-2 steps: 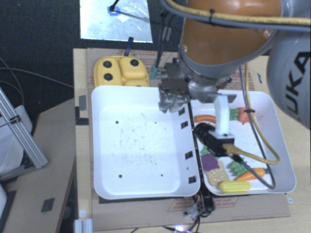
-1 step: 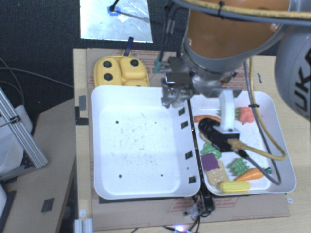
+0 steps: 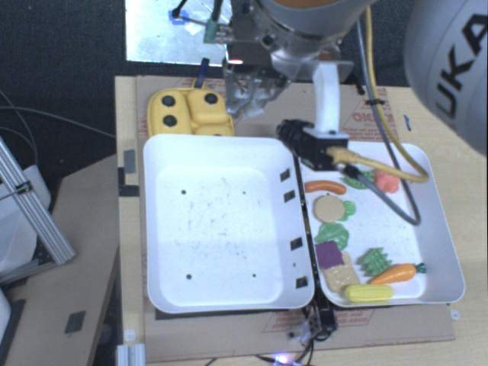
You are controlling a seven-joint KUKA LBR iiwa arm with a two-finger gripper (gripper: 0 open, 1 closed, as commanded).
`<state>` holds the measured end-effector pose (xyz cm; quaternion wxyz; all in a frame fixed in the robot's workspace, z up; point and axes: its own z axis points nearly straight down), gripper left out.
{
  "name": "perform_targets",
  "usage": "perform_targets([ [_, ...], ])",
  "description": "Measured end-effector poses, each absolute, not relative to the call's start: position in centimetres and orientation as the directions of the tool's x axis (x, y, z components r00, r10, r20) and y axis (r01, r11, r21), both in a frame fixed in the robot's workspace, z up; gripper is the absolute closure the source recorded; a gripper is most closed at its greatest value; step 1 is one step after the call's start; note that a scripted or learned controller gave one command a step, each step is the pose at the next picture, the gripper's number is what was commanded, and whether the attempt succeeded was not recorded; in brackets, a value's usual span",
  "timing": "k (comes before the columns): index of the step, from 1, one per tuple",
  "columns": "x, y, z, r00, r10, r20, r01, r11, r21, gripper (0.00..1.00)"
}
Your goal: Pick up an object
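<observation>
Camera view puts the tool (image 3: 250,101) just right of the yellow toy (image 3: 189,113), beyond the left bin (image 3: 162,227). Its spread cannot be told.

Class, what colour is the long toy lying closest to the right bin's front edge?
Yellow: the long yellow plastic toy, seen best in the camera view.

Carrot (image 3: 396,273), corn (image 3: 368,293), sausage (image 3: 325,187), lying in right bin (image 3: 438,242)

I see the left bin (image 3: 221,227) touching the right bin (image 3: 431,231), both on cardboard (image 3: 229,324) over the worktop (image 3: 88,204); an aluminium rail (image 3: 34,213) stands left.
</observation>
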<state>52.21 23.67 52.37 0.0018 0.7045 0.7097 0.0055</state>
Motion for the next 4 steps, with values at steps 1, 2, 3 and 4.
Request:
perform_targets([
  [1,56.4,22.3,29.8,0.001,1.0,-0.006,1.0,-0.001,-0.013,1.0],
  [2,48.6,21.6,40.8,-0.006,1.0,0.004,1.0,0.006,0.004,1.0],
  [3,48.7,17.2,38.5,0.003,1.0,-0.001,1.0,-0.003,-0.001,1.0],
  [4,48.7,17.5,39.7,-0.004,1.0,0.002,1.0,0.004,0.004,1.0],
])
